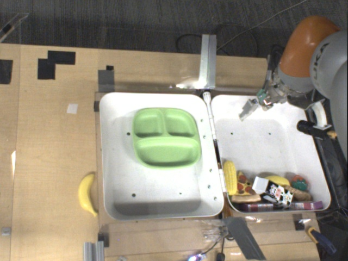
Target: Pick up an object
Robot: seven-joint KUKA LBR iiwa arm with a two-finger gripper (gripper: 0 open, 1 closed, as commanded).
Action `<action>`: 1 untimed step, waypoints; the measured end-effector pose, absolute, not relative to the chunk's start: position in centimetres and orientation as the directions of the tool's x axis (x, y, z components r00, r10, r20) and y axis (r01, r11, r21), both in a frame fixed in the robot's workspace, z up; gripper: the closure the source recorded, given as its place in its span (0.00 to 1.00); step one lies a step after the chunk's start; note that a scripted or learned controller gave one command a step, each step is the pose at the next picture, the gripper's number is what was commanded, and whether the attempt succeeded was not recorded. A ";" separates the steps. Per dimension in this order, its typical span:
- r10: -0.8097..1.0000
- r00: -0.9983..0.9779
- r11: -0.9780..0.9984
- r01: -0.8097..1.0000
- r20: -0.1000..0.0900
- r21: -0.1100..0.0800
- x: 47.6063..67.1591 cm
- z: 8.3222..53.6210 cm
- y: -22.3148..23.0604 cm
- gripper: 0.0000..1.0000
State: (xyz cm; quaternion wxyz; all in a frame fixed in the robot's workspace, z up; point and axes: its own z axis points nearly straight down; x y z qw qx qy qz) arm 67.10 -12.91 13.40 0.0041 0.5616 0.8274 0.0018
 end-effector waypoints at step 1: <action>0.986 -0.165 0.165 0.986 -0.003 0.013 57.4 9.0 -12.1 0.00</action>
